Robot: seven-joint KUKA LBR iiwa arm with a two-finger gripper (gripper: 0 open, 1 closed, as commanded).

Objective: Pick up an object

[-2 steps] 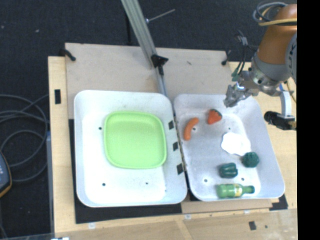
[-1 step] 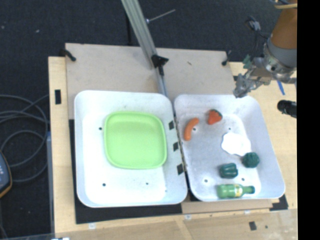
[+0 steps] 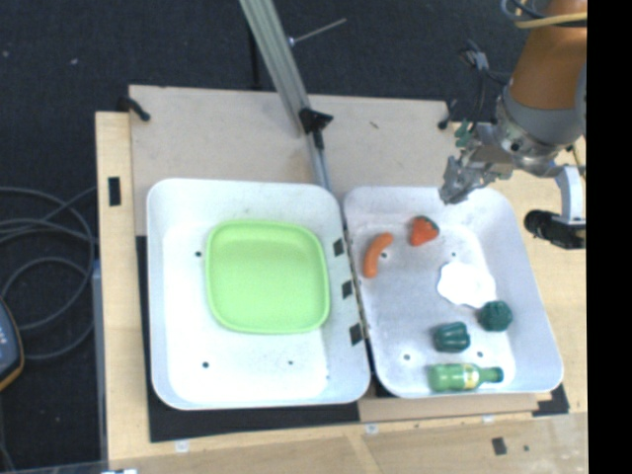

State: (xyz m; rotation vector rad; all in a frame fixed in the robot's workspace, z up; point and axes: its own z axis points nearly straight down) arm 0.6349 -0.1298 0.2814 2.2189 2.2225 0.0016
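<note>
My gripper hangs over the far edge of the right bin, above and a little right of a small red-orange piece. Nothing shows between its fingers. An orange carrot-shaped piece lies near the bin's left wall. A white crumpled object rests mid-bin, with a dark green round thing at its lower right. A dark green pepper-like object and a green bottle lying on its side sit near the front.
The left bin holds a light green square plate. A slanted metal pole stands behind the bins, between them. Black cables lie off the bench at the left.
</note>
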